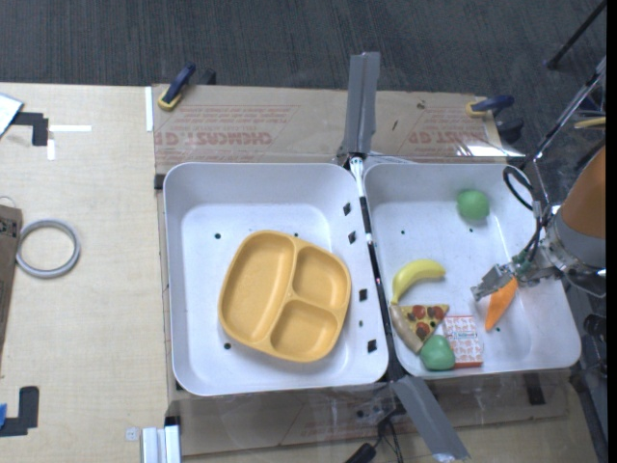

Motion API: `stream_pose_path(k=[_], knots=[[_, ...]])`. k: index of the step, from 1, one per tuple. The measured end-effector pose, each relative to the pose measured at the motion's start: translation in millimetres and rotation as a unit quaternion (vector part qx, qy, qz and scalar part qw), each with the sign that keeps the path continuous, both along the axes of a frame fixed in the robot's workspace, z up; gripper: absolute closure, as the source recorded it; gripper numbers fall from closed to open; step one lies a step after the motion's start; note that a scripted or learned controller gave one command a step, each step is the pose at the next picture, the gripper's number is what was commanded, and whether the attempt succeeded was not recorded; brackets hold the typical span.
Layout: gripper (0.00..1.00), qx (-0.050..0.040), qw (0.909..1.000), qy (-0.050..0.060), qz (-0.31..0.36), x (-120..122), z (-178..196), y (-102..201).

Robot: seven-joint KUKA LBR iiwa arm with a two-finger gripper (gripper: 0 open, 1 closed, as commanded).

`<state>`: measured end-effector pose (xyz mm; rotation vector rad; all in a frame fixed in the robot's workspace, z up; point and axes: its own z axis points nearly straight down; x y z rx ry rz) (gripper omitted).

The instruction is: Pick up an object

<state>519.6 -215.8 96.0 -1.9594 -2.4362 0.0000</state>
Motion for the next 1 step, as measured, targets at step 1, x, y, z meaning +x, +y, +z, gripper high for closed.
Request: stream_pose_path(k=[1], knots=[[1.0,-0.0006,1.0,0.001,-0.001,-0.8,6.9,-0.9]])
